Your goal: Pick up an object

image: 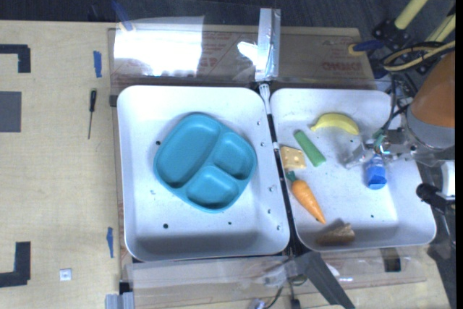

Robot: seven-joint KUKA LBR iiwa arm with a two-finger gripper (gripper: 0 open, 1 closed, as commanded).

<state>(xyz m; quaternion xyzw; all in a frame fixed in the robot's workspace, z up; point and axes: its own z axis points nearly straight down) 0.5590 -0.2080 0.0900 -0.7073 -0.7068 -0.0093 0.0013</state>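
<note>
By right bin's point(405, 224) far side, hand point(364, 150) grip state unclear; blue object point(375, 175) upright just beside.

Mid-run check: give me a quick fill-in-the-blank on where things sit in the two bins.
The blue divided plastic plate lies in the ____ bin.
The orange toy carrot shares the right white bin with a ____ toy banana.
The gripper sits above a small ____ object.

Missing: left; yellow; blue

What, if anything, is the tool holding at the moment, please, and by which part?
It cannot be told: the tool sits directly above the blue object in the right bin, but no hold is visible.
</note>
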